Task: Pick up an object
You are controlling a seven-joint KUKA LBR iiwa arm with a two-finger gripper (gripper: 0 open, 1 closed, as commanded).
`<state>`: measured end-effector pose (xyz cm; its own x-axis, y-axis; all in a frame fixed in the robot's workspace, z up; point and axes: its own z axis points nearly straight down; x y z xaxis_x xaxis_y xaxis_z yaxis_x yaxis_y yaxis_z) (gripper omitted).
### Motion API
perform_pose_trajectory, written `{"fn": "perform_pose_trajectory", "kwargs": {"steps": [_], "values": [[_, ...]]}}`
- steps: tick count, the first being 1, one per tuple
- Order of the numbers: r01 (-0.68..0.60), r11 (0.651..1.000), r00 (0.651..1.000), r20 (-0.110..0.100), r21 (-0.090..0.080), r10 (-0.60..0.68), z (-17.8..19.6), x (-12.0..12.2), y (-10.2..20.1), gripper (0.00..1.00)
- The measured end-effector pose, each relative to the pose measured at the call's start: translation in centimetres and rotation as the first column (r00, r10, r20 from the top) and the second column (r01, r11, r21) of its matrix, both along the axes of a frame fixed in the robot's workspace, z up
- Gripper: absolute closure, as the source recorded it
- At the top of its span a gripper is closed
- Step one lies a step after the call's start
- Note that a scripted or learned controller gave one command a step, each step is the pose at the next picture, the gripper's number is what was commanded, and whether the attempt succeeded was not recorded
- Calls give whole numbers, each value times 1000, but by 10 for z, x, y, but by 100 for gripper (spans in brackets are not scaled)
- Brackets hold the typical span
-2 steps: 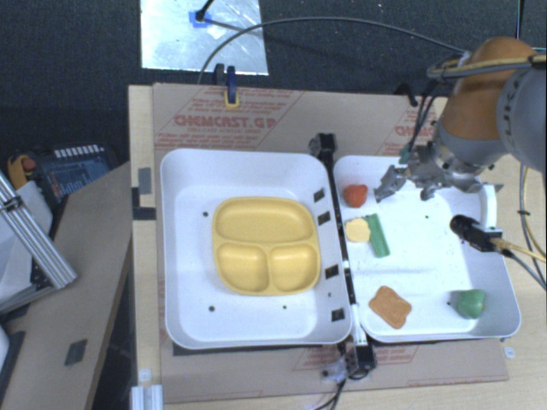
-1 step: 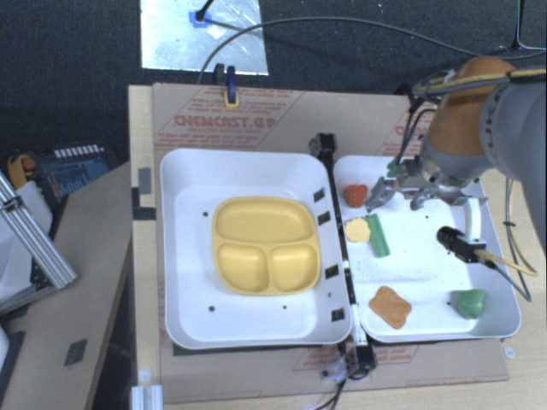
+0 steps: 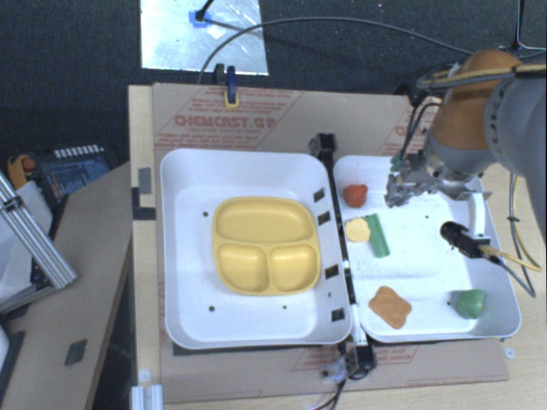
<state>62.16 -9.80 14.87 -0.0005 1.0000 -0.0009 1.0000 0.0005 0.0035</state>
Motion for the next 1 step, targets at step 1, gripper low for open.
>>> {"fn": "perform_pose_trajectory", "kwargs": {"steps": [1], "values": [[-3, 1000, 1000, 4, 0, 3, 65, 2, -1, 100]]}}
